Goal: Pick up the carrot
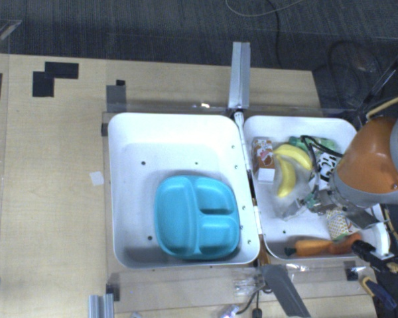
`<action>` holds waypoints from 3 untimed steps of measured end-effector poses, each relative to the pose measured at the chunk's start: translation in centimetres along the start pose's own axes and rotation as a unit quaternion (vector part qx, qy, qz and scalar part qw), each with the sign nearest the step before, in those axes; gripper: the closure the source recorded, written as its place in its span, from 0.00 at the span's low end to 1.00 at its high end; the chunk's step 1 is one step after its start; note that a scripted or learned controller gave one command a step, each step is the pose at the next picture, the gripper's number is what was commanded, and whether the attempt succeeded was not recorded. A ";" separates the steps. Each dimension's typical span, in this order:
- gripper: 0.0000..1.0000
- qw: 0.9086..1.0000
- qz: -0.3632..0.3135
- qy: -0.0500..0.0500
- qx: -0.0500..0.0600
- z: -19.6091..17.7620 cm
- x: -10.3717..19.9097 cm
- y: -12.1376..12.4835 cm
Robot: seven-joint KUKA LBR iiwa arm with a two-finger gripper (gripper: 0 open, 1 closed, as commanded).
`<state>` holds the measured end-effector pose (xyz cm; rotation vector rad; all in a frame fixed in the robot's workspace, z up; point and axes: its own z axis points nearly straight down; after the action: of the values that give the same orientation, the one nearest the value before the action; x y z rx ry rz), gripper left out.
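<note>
The orange carrot [320, 247] lies on its side along the front wall of the right bin [273, 240], its thick end pointing left. My gripper [313, 201] hangs below the arm's orange band, low over the middle of that bin. It sits just behind the carrot and slightly to its left, close to the lower tip of a banana [288, 169]. The carrot rests on the bin floor, apart from the gripper.
A blue divided plate [198, 216] fills the front of the left bin [129, 177]. The right bin also holds a brown packet [263, 152], a green and black item [320, 150], a patterned packet [339, 225] and a clear wrapper [288, 208].
</note>
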<state>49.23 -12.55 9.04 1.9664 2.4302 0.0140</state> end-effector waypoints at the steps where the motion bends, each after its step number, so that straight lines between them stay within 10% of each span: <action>1: 1.00 1.000 -0.001 0.000 -0.003 -1.2 0.1 0.3; 2: 1.00 1.000 0.026 -0.001 0.001 -0.1 1.1 0.1; 3: 1.00 0.999 -0.039 0.002 0.005 -23.7 0.0 5.0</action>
<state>53.71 -11.49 32.77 1.8744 2.5118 0.0050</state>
